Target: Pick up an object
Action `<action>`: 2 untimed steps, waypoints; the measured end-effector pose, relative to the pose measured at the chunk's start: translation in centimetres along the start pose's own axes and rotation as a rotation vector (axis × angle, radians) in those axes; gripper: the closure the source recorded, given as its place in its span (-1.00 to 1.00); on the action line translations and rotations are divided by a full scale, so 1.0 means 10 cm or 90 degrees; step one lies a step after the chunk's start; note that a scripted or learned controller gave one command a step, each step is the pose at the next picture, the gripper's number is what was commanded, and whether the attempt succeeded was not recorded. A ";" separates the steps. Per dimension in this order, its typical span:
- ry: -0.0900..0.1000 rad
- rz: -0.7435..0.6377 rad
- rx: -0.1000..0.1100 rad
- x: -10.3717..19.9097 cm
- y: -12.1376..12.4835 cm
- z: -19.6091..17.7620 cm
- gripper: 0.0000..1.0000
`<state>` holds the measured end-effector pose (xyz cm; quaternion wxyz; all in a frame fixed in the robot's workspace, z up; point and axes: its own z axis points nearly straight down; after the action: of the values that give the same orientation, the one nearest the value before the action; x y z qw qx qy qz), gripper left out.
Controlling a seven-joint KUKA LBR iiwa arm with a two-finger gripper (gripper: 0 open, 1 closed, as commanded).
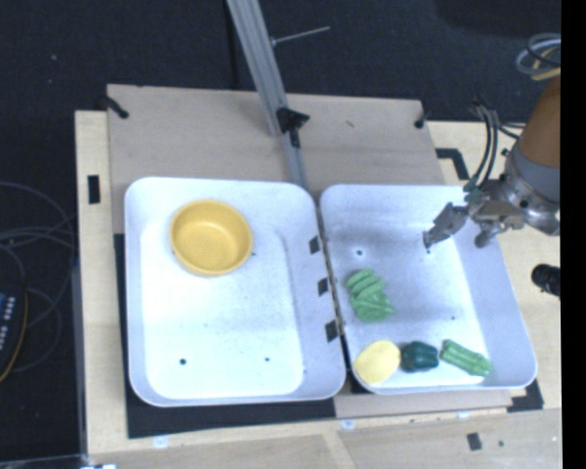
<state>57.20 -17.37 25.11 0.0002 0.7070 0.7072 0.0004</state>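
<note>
The end effector [456, 228] is seen open and empty at right of frame, above the right bin [488, 291]; a green toy [368, 295] lies lower left.

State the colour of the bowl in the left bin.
Yellow; the bowl shows plainly in the camera view.
</note>
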 end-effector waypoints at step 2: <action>0.000 0.001 0.004 0.03 -0.04 1.04 -1.00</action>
<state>56.79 -17.12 14.69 -0.0019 0.7074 0.7068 -0.0016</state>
